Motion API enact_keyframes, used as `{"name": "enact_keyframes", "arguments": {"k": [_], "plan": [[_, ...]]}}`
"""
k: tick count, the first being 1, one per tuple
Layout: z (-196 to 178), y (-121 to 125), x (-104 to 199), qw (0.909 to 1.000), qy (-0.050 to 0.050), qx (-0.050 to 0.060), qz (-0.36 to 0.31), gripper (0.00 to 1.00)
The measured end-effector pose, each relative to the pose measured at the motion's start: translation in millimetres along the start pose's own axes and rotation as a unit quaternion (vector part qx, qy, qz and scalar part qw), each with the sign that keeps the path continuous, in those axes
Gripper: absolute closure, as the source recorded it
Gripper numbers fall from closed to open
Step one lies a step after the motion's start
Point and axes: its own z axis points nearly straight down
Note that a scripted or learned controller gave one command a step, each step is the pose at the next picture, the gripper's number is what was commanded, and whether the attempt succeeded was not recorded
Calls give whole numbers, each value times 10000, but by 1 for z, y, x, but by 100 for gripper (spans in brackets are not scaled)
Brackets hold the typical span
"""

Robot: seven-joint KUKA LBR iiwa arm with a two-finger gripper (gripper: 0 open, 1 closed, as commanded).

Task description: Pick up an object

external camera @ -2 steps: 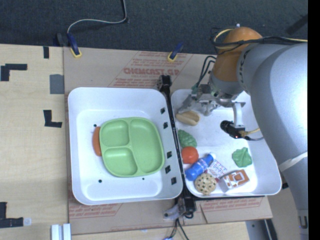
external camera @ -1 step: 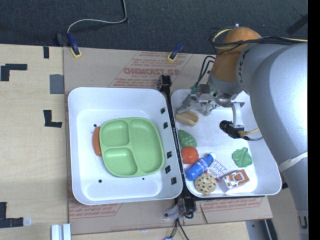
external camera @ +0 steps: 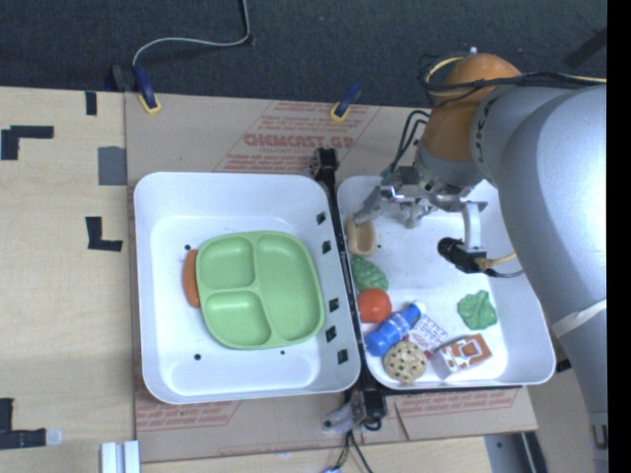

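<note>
Your jaws point(external camera: 409, 205) hung at the top of the right bin point(external camera: 513, 294); I could not tell their state; the nearest thing, a tan piece point(external camera: 362, 236), lay just left against the wall; you needed to centre over it first.

Dark carpet floor point(external camera: 325, 28) beyond bench; pale wooden benchtop point(external camera: 59, 294) with black tape marks point(external camera: 99, 235); cardboard sheet point(external camera: 246, 141) clamped, blue-yellow clips point(external camera: 146, 95).
</note>
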Motion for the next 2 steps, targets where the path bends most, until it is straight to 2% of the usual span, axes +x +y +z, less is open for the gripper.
{"name": "enact_keyframes", "arguments": {"k": [1,2], "plan": [[-11,1,1,10000,3,-17,-6,100],[-11,1,1,10000,3,-14,-5,0]]}}
